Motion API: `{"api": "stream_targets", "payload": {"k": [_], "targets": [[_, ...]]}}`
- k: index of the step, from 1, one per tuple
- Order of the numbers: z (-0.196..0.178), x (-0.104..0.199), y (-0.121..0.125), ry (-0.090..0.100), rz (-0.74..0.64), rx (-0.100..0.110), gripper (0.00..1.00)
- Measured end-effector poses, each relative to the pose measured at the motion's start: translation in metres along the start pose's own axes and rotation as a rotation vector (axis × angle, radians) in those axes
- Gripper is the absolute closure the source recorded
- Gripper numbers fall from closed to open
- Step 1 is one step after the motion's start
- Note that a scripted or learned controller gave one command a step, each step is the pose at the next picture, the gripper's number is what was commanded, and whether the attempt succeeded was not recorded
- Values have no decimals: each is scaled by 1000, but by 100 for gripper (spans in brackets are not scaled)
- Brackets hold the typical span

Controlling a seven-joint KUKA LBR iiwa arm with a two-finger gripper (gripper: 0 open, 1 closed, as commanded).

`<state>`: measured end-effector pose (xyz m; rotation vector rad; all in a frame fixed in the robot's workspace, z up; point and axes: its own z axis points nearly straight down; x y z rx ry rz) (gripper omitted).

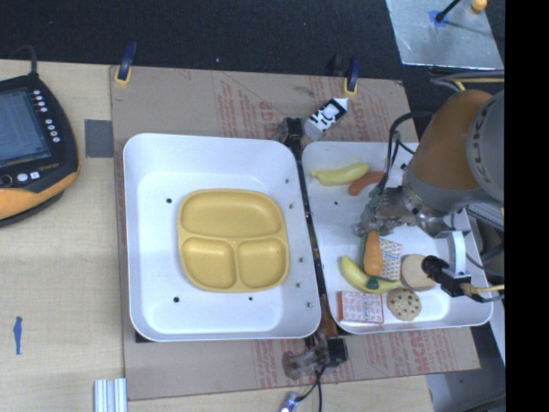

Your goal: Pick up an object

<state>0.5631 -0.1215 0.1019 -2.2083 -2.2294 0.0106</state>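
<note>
1. The grey arm with its orange band reaches into the right white bin; its gripper hangs just above the upright orange plastic carrot.
2. Whether the jaws are spread or pressed together cannot be told.
3. A yellow plastic banana, a red sausage and a round cookie lie in the same bin.
4. The left white bin holds a yellow three-section tray.

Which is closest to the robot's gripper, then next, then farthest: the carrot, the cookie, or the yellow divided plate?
From the gripper:
1. Carrot, just below it in the right bin.
2. Cookie, at that bin's near edge.
3. Yellow divided plate, far off in the left bin.
</note>
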Motion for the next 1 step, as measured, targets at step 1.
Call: {"api": "stream_targets", "payload": {"k": [1], "targets": [[-91, 65, -9, 3, 4, -5, 100]]}}
